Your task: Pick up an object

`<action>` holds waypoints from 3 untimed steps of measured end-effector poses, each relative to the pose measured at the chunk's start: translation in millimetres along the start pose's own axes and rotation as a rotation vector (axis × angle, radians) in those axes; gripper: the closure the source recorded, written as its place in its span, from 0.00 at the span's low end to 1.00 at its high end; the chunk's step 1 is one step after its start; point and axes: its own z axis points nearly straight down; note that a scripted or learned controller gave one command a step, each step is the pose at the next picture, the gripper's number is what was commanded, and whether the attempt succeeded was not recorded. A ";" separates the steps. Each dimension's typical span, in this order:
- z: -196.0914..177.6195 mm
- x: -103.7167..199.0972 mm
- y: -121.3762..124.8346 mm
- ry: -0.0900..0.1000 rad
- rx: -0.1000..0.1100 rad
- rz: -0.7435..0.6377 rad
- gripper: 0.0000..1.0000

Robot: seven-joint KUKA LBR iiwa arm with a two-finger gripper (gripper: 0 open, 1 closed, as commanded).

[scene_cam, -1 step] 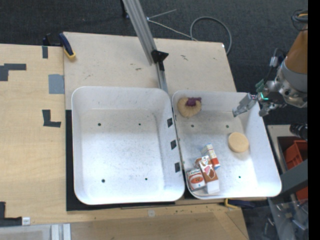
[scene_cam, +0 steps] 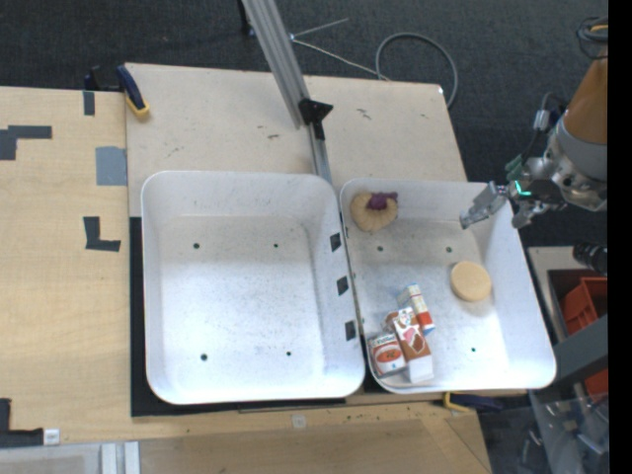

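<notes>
We see the tool (scene_cam: 491, 205) over the right bin's (scene_cam: 513, 265) far right rim, jaws apart, holding nothing. 1 tan round object (scene_cam: 471, 281) lies just below it.

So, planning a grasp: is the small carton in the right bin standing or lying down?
Lying down: the carton rests flat on the bin floor, its long printed side facing up.

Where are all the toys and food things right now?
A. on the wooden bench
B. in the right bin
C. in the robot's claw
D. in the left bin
B: the round cookie, the bun with the purple top and the little cartons all lie in the right bin.
</notes>
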 end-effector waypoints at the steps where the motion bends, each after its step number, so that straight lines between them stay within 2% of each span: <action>1: 55.8 -5.0 7.3 0.000 0.006 0.001 0.00; 2: 105.1 -13.3 3.8 0.000 0.006 0.001 0.00; 3: 160.2 -11.4 -4.4 -0.005 -0.004 0.000 0.00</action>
